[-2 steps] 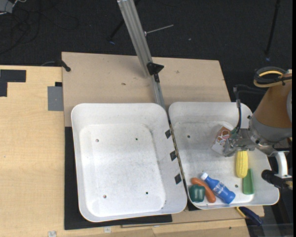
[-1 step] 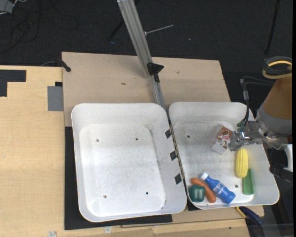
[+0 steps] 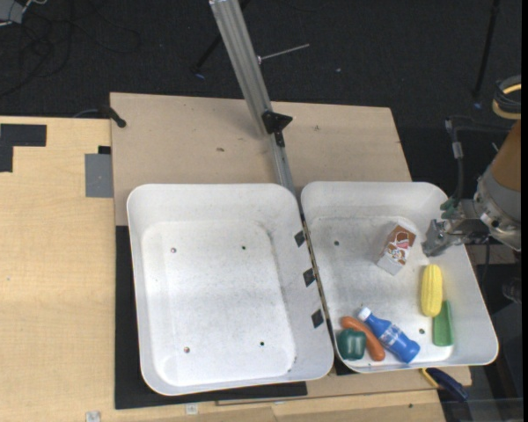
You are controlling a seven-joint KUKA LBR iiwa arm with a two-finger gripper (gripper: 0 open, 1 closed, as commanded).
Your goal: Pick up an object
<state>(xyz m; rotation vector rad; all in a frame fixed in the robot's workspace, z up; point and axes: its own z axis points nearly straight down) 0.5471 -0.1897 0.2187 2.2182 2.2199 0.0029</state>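
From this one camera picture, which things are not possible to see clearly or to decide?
- Claw, camera view: small and dark at the right bin's far right rim; open or shut cannot be told.
- Arm: cut off by the right edge.
- Small carton: its print is too small to read.
- Orange item and green item: partly covered by the blue bottle; their shapes are unclear.

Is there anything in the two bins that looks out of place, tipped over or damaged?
Nothing looks damaged or spilled. The small carton in the right bin sits tilted rather than upright. The corn cob, green piece, blue bottle and orange piece lie loosely near the bin's front edge. The gripper is at the right rim.
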